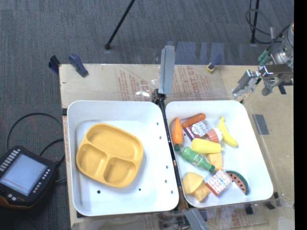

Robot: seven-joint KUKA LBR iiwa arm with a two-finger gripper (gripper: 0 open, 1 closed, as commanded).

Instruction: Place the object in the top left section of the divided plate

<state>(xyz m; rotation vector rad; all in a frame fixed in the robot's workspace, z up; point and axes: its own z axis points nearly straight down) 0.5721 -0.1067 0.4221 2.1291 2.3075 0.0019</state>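
A yellow divided plate (pixel 110 155) lies in the left white bin (pixel 79 114), its three sections bare. The right white bin (pixel 240 110) holds several toy foods: a carrot (pixel 177 131), a sausage (pixel 193 120), a banana (pixel 228 133), a corn cob (pixel 206 145), a green bottle (pixel 196 158), a watermelon slice (pixel 238 181), a small red-and-white carton (pixel 218 181) and yellow cheese pieces (pixel 193 182). My gripper (pixel 247 86) hangs above the bench past the right bin's far right corner, away from all the items. Nothing shows between its fingers.
A grey upright post (pixel 167 71) stands at the back between the two bins. Blue clamps (pixel 76 64) sit on the bench's far left edge. A teach pendant (pixel 21 176) lies on the floor at the left. A tripod leg (pixel 122 18) crosses the carpet behind.
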